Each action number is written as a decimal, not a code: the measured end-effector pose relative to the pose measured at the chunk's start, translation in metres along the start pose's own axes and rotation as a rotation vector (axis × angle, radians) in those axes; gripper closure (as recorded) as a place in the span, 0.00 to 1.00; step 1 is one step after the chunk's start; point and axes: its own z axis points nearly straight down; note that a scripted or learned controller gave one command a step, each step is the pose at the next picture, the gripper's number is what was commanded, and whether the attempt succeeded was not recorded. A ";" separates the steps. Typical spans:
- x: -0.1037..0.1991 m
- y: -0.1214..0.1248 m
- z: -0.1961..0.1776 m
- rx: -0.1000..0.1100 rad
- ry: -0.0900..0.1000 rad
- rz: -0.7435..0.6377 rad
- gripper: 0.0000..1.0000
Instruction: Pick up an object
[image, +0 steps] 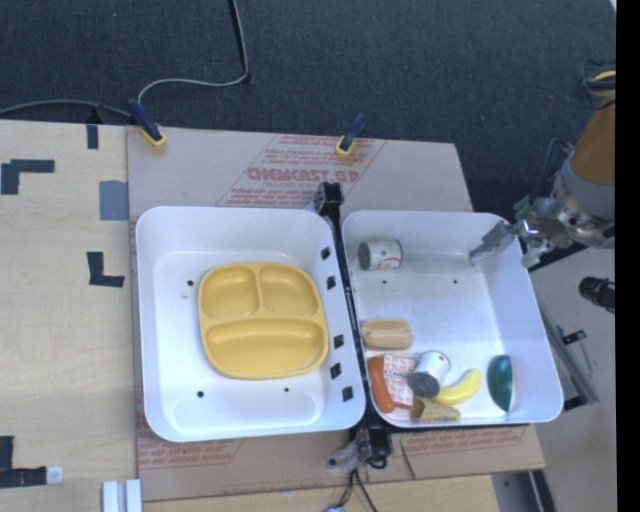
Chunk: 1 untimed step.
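At the right bin's far right corner, hand sits over the rim, holding nothing; can't tell its spread. Can lies alone by the far wall of that bin, the easiest target. Bun, banana and green piece crowd the near edge. I'd go for the can, straddling it across its width, clear of the wall.

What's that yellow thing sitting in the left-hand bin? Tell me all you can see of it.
The yellow tray is a divided plate, looking like smooth plastic, rounded at the corners. It has three compartments: two small ones at the far side and one wide one nearer the camera. All three look bare. It lies flat, right side up, near the middle of the left bin, resting on the white floor and touching nothing else.
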 end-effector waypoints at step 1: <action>0.092 0.021 0.088 0.002 0.002 -0.002 0.00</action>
